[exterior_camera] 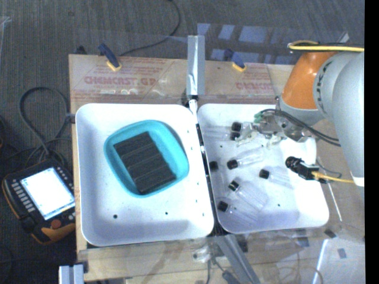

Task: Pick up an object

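Several small clear vials with black caps lie scattered in the right bin. One vial lies near the middle, another vial lower down, and a third vial sits near the bin's far side. My gripper hangs low over the far part of this bin, just right of that third vial. The grey arm with its orange band reaches in from the right. Clear plastic and metal parts blur together at the tip.
The left bin holds a blue tray with a black ribbed block in it. A black plug on a yellow cable hangs over the right bin's right side. A handheld pendant lies left of the bench.
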Controlling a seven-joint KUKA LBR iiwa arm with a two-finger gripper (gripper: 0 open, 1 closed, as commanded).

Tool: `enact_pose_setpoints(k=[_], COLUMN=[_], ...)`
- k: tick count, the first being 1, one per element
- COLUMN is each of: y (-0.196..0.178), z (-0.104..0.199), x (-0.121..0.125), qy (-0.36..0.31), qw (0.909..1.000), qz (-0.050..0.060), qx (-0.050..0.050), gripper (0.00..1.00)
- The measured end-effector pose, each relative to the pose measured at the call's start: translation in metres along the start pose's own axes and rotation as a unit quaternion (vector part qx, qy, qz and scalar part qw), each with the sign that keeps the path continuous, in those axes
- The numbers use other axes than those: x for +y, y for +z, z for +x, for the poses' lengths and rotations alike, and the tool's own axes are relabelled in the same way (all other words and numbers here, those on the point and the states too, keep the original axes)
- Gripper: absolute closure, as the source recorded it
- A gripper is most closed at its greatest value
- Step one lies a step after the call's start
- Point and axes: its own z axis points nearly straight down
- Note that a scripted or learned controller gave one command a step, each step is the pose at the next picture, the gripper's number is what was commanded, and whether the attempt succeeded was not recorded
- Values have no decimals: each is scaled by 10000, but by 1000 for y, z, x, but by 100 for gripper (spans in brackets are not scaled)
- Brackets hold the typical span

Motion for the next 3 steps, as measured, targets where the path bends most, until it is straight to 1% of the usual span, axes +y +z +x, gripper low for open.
enact_pose_setpoints(k=[1, 2, 3], y=[11, 1, 1], z=[49, 50, 50], x=[-7, -6, -6], qy=[-68, -67, -68], qw=[10000, 9999, 9999], qz=[-55, -74, -71], qx=[-36, -20, -18], gripper=[0, 100, 0])
